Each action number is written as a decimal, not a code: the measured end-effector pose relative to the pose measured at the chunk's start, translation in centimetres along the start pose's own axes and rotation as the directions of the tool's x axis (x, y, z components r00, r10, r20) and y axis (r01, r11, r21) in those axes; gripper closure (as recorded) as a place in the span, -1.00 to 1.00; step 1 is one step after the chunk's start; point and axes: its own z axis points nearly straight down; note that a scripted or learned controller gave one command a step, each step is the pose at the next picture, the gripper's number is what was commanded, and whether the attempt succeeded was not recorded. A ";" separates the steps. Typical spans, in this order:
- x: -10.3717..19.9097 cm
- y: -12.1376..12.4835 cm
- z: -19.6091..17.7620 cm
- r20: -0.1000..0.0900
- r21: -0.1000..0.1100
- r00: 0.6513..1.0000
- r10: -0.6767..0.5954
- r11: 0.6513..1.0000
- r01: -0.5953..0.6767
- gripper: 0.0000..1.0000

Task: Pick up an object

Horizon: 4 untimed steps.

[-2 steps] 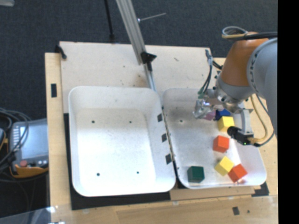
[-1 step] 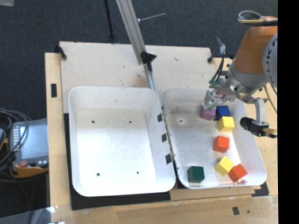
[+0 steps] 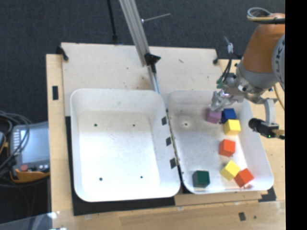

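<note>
Seven blocks were seen in the right bin. The gripper was positioned at the purple block, far in the bin; its hold could not be told.

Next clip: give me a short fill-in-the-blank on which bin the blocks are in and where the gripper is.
1. All the blocks lie in the ____ bin as the camera sees it.
2. The gripper is right above the ____ block.
3. The green block sits near that bin's ____ edge.
4. The blue block touches a ____ block just below it.

Missing words: right; purple; front; yellow
</note>
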 end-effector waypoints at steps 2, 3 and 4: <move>9.8 -3.7 -0.4 -0.001 0.003 1.000 -0.010 1.000 0.010 1.00; 14.4 -6.4 -1.4 -0.003 0.003 1.000 -0.011 1.000 0.011 1.00; 19.3 -9.0 -2.0 -0.003 0.003 1.000 -0.012 1.000 0.012 1.00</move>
